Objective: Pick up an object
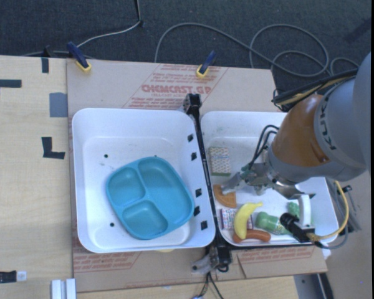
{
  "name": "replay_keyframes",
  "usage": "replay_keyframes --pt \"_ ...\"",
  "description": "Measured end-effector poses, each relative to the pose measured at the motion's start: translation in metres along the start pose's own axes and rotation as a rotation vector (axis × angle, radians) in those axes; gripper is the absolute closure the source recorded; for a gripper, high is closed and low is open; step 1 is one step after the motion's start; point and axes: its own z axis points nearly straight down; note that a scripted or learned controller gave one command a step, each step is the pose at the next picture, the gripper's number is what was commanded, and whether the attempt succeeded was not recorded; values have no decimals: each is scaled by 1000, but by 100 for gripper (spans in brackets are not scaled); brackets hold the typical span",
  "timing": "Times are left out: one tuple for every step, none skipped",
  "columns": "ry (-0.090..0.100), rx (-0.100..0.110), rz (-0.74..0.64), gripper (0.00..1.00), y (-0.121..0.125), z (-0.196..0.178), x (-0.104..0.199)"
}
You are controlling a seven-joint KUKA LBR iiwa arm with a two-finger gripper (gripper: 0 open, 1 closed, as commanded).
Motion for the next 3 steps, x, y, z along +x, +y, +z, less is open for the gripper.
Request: replay_keyframes --pt "-4 10 -1 0 61 16 -8" --pt "-3 14 -1 0 109 18 -2" --pt "-2 21 -1 100 108 8 -2"
